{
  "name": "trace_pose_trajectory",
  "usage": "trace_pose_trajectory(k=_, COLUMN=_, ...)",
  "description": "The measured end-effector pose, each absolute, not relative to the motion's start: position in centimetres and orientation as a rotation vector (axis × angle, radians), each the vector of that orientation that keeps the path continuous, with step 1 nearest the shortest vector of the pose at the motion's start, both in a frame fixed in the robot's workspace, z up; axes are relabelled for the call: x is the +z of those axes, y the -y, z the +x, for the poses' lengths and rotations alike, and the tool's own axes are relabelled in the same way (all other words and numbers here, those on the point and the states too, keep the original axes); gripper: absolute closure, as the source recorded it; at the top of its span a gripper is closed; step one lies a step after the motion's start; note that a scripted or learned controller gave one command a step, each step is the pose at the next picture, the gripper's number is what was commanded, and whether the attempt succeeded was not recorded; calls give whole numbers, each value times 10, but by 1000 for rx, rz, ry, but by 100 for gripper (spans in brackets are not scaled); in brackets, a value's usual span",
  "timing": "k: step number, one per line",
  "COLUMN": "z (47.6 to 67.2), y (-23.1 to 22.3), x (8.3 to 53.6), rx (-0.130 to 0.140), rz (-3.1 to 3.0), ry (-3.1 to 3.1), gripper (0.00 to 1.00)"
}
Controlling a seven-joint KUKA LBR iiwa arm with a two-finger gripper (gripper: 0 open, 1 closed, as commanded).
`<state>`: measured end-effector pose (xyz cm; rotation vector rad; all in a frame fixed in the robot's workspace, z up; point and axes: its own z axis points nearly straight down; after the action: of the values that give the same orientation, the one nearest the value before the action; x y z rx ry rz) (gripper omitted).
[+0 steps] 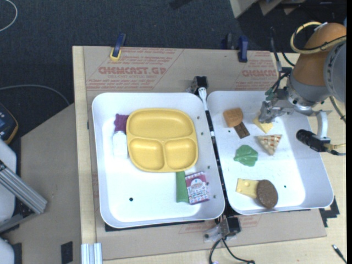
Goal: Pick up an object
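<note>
A pale yellow wedge (264, 127) lies in the upper part of the right bin (308, 194), at the right of the frame, directly under the claw (268, 114), which is lowered onto it; whether the claw is open or closed cannot be told. Just below sits a pizza slice (270, 143), with a green leaf (246, 155) to its left and a brown toast piece (233, 117) further up. A cheese slice (246, 187) and brown cookie (267, 193) lie near the bottom. The left bin (104, 164) holds a yellow divided tray (162, 139).
</note>
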<state>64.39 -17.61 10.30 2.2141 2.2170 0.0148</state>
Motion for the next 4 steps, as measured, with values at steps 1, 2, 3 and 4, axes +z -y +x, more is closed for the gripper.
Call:
trace_pose_trajectory(k=1, z=643, y=173, x=167, rx=6, rz=2214, ry=-2217, gripper=100)
trace_pose_trajectory(k=2, z=645, y=173, x=222, rx=7, rz=2214, ry=-2217, gripper=100)
trace_pose_trajectory(k=3, z=635, y=113, x=227, rx=0, rz=2218, ry=-2229, gripper=100)
trace_pose_trajectory(k=4, z=626, y=56, x=221, rx=0, rz=2218, ry=-2232, gripper=100)
